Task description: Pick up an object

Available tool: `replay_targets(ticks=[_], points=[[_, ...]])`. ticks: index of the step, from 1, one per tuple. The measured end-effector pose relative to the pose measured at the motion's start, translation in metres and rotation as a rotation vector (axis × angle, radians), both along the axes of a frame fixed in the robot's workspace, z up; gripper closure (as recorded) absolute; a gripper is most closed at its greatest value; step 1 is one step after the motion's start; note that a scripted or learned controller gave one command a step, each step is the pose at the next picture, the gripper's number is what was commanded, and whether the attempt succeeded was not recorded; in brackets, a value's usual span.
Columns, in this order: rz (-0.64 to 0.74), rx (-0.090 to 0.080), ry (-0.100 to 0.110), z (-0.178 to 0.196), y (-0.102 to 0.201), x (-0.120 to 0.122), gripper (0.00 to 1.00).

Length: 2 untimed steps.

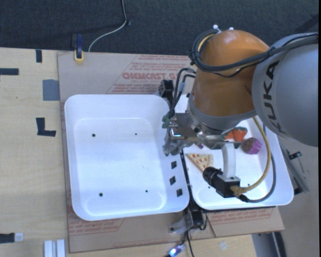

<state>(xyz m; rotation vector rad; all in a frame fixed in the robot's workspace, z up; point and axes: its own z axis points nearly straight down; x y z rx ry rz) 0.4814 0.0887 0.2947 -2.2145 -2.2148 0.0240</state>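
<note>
Hovering over the right bin [278, 197], the arm [230, 84] hides most objects.

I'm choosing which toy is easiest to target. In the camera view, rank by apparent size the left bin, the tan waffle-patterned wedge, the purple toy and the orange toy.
Largest to smallest:
1. left bin
2. tan waffle-patterned wedge
3. purple toy and orange toy: both are partly covered by the arm, so I cannot rank them against each other.
</note>
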Motion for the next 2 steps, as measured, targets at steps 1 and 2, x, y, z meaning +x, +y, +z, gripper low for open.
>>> replay_targets(ticks=[1,2], points=[[0.006,0.009,-0.031,0.148,0.026,0.003,1.00],[0.003,0.002,-0.011,0.082,0.050,0.002,1.00]])
